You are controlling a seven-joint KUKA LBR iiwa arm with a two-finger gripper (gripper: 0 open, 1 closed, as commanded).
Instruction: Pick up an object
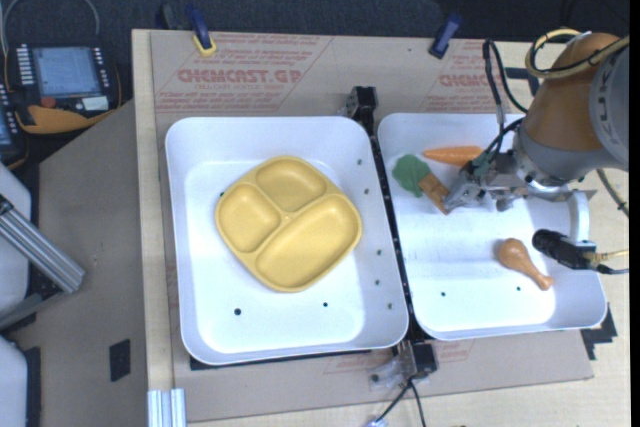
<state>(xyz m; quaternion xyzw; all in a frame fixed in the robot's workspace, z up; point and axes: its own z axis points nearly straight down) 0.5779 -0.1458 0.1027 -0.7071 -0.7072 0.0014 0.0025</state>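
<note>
In the right bin (470, 310) lie three toy foods. A green broccoli piece with a brown stalk (415, 177) lies at the upper left, and an orange carrot (452, 155) lies just behind it near the far wall. A tan chicken drumstick (524, 261) rests right of the bin's middle. My gripper (462, 195) hangs low over the upper middle of this bin, right beside the stalk end of the broccoli and just below the carrot. Nothing is visibly held.
The left bin (195, 245) holds a yellow divided plate (289, 222) at its middle. A black clamp (361, 101) sits at the far end of the seam between the bins. The arm's grey and orange wrist (570, 120) hangs over the right bin's far right corner.
</note>
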